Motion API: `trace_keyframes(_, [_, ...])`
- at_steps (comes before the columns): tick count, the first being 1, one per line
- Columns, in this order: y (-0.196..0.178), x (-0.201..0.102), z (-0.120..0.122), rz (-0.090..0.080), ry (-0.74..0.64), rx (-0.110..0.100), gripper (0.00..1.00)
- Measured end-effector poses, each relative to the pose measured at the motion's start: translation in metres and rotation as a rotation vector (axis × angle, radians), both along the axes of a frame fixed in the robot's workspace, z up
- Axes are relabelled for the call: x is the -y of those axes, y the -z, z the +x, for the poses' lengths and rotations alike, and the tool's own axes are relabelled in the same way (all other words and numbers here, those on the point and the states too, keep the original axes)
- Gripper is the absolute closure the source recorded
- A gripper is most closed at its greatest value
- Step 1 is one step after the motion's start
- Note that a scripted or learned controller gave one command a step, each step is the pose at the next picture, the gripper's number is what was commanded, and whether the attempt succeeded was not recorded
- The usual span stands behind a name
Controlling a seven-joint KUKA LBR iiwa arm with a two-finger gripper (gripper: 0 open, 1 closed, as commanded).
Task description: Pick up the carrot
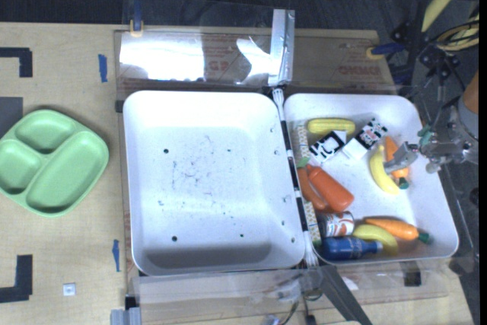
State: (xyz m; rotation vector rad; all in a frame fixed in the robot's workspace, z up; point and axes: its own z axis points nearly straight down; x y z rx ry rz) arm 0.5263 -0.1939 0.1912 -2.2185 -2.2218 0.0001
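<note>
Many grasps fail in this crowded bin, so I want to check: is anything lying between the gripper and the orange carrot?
Nothing visible blocks it. The gripper hovers by the curved yellow banana near the right bin's right side; the orange carrot lies nearer the front wall, with bare white floor between. A second yellow banana touches the carrot's front side.

We could not read any text. Reddish print ran across the cardboard strip [358,61] behind the right bin [437,202], too blurred to make out. A black-and-white patterned box [329,144] in that bin and the can [340,225] beside the blue bottle [350,247] carried markings, also illegible.
</note>
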Motion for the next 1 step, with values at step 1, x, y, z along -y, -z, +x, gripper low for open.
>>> trace_keyframes(1, [-0.0256,0.0239,-0.0215,-0.002,-0.027,0.003,0.0])
